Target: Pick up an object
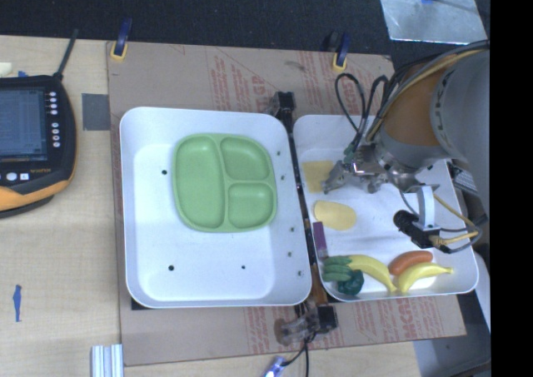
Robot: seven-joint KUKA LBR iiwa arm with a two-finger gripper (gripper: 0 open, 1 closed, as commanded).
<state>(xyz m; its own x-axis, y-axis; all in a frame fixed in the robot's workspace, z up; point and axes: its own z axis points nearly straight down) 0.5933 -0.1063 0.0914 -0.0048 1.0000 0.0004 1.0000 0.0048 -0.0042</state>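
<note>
Grey arm (433, 126) hangs over the right bin (379, 290); no legible labels.

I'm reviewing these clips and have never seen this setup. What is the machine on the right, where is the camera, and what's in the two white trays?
One camera looks down at a slant on two shallow white bins. The grey arm with an orange band is a robot reaching in from the right; its gripper hangs over the right bin. I can't tell whether it holds anything. That bin holds toy food: bananas, a red piece, a green piece and pale yellow pieces. The left bin holds a green divided plate.
</note>
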